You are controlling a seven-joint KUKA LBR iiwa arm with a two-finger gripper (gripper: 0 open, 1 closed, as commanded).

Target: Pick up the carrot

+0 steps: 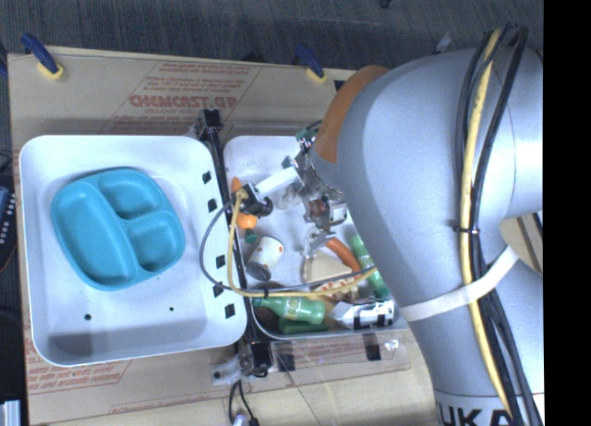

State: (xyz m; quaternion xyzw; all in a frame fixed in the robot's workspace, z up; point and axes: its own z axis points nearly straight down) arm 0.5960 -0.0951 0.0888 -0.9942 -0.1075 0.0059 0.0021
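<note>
The carrot (pixel 341 250) is a short orange stick lying at a slant in the right bin (pixel 259 152), near its right side. My gripper (pixel 317 230) reaches down into this bin from under the big grey arm, its tip just left of the carrot and very close to it. Whether it touches the carrot I cannot tell. The arm's body hides the bin's right wall and part of its contents.
Around the carrot lie a green piece (pixel 359 253), a white cup-like thing (pixel 268 250), a small orange item (pixel 246 221), a green bottle (pixel 294 310) and a dark bottle (pixel 371 316). A yellow cable (pixel 233 272) loops over the divider. The left bin (pixel 55 327) holds a blue divided plate (pixel 118 225).
</note>
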